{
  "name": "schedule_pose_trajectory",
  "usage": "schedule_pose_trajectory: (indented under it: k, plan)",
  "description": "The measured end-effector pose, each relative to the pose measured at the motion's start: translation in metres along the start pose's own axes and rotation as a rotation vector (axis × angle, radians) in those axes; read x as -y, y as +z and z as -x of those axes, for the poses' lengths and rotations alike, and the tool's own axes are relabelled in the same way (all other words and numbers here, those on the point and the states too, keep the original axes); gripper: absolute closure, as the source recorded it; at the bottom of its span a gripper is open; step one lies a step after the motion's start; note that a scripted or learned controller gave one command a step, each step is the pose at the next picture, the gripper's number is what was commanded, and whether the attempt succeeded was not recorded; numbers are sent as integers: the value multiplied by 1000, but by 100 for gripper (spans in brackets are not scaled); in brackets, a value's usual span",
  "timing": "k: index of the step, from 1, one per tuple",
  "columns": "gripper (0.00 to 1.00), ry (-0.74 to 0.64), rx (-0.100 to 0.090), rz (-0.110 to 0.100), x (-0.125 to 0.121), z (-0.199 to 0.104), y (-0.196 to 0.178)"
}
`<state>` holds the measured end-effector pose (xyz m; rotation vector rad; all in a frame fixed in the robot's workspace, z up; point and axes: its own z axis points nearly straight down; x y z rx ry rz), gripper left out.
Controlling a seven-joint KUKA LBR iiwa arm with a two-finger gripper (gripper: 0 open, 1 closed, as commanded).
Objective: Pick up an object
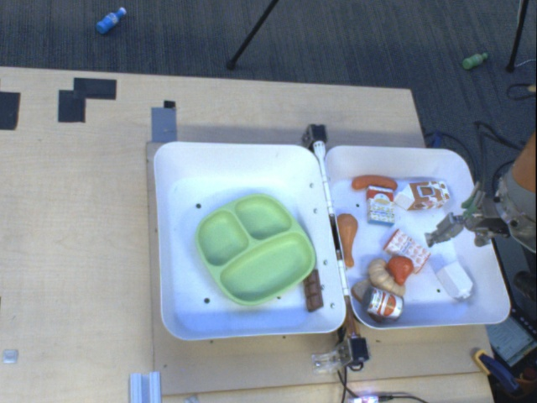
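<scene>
White plastic makes up both bins on the pale wooden bench, which sit side by side and meet along a central seam.

Camera view: the left bin holds a green divided plate with three compartments, lying flat and turned at an angle. Just beside the plate's lower right edge, a dark brown bar lies against the bin's right wall.

The right bin holds the loose objects. A sausage lies near the top, with a small red-and-white packet just below it. To their right sits a brown-and-white carton, tilted. An orange drumstick lies along the left wall. Lower down, a red-and-white patterned box touches a red tomato-like piece, which sits against a tan bread-like lump. A can lies on its side in the lower left corner, just below that lump. A white block rests near the lower right.

The arm enters from the right edge, over the bin's right wall. The gripper hangs above the right part of the bin, between the carton and the white block, near the patterned box but apart from it. Its fingers are spread, one pointing toward the upper left and one toward the lower left, and nothing lies between them.

Beyond the bench, on the dark carpet, lie a blue bottle and a green object.
</scene>
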<state>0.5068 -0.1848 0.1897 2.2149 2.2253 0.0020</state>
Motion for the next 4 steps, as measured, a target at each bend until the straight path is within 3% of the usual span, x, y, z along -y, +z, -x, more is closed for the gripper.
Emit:
schedule_pose_trajectory:
  k: [1, 2, 3, 4]
  plan:
    - [0, 0, -1, -1, -4, -50, 30]
    - [0, 3, 3, 6, -22, -40, 103]
    - [100, 0, 1, 8, -23, -41, 92]
    - [100, -1, 0, 4, -122, -61, 6]
